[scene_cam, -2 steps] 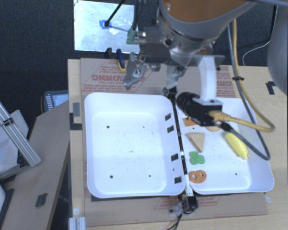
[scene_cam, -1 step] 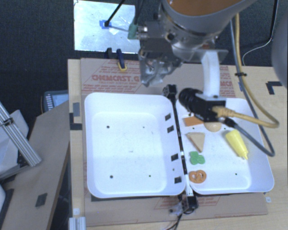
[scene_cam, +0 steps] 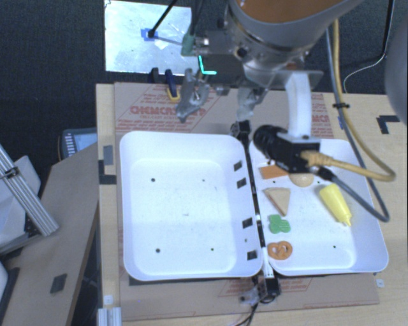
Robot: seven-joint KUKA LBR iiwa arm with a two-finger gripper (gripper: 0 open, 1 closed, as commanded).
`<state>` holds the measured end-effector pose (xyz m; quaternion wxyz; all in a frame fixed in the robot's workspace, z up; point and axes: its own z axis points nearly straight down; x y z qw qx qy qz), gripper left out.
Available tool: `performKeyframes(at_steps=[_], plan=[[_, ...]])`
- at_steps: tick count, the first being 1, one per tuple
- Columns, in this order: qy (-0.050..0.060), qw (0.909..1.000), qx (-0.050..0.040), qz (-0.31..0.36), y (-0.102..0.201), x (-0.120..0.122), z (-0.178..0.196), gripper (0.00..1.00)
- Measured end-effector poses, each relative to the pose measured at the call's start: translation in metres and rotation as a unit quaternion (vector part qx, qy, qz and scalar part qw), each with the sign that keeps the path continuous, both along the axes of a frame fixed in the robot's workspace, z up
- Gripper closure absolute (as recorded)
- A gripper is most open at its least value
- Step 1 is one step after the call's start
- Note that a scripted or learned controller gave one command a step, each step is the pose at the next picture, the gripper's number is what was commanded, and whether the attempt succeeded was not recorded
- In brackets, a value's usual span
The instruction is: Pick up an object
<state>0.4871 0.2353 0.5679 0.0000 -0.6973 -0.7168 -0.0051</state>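
Two smooth white bins [scene_cam: 172, 153]; rounded yellow cone [scene_cam: 336, 204].

The grey arm [scene_cam: 280, 19] is reaching in from above, its gripper [scene_cam: 217, 102] hanging with two fingers [scene_cam: 189, 99] spread apart, holding nothing.

Two bins [scene_cam: 178, 191], five toy foods [scene_cam: 278, 200]

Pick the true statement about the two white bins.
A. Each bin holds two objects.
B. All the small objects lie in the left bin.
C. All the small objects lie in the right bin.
C: the yellow piece, the tan wedge, the green piece and the orange pretzel shape all lie in the right bin.
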Motion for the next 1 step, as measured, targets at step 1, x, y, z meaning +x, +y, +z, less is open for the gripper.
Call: performKeyframes(at_steps=[1], plan=[[-0.001, 1.0, 0.0009, 0.001, 0.0002, 0.0002, 0.0115, 1.0]])
